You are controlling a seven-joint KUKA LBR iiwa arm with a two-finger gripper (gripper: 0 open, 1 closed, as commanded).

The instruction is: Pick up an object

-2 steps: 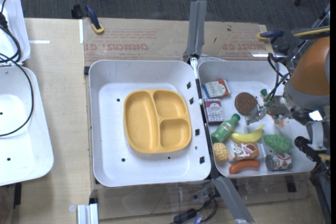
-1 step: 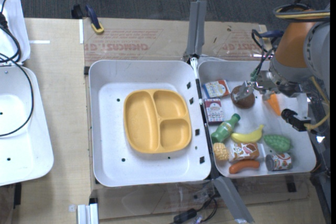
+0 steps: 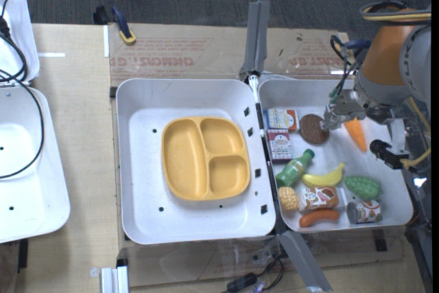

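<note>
My gripper [image 3: 333, 118] hangs low over the back of the right bin [image 3: 406, 197], coming in from the right on the grey arm with its orange band [image 3: 383, 55]. It sits between a brown round patty [image 3: 313, 129] just to its left and an orange carrot [image 3: 355, 134] just to its right. I see nothing held in it. Further toward the front lie a green bottle [image 3: 295, 169], a yellow banana [image 3: 324, 177], a green leafy piece [image 3: 361, 185], a corn cob [image 3: 288, 199], a red sausage [image 3: 319, 217] and a small can [image 3: 363, 212].
Two small cartons [image 3: 280, 119] [image 3: 278, 145] lie by the right bin's left wall, and another carton [image 3: 320, 197] near the front. The left bin [image 3: 134, 168] holds a yellow divided plate [image 3: 206, 156]. A grey post [image 3: 256, 38] rises behind the divider between the bins.
</note>
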